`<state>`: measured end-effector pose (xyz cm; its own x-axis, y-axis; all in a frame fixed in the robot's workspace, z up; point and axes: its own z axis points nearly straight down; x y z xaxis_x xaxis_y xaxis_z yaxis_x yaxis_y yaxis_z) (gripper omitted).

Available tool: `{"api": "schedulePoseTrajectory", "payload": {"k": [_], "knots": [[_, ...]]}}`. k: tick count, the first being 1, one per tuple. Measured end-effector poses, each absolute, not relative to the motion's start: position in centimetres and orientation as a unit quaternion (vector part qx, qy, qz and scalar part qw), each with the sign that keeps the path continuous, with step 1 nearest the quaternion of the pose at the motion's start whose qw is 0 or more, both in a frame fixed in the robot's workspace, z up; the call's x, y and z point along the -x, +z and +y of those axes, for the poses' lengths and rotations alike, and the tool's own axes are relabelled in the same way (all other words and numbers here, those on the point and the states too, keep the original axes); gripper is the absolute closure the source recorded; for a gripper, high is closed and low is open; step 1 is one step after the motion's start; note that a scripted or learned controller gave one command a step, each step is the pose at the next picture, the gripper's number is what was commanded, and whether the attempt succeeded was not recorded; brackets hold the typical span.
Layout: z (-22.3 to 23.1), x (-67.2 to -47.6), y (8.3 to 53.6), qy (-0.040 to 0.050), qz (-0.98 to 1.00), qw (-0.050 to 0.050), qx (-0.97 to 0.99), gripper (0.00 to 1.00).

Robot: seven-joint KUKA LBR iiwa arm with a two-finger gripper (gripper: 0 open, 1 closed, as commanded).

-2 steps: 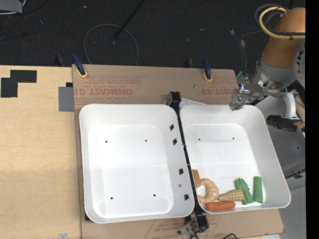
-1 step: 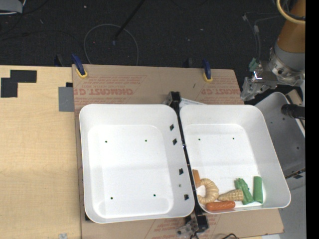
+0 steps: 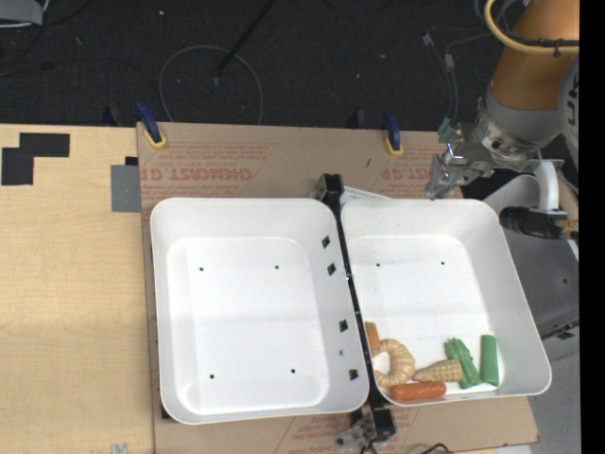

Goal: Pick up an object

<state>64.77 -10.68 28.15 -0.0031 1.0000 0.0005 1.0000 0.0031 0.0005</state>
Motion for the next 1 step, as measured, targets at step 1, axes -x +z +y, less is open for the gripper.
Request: {"api": "schedulePoseTrajectory", "payload": {"k": [1], "knots": [[-5.16,-62.55,26.99,0.0000,0.708,-0.001,-0.706,1.00]]}}
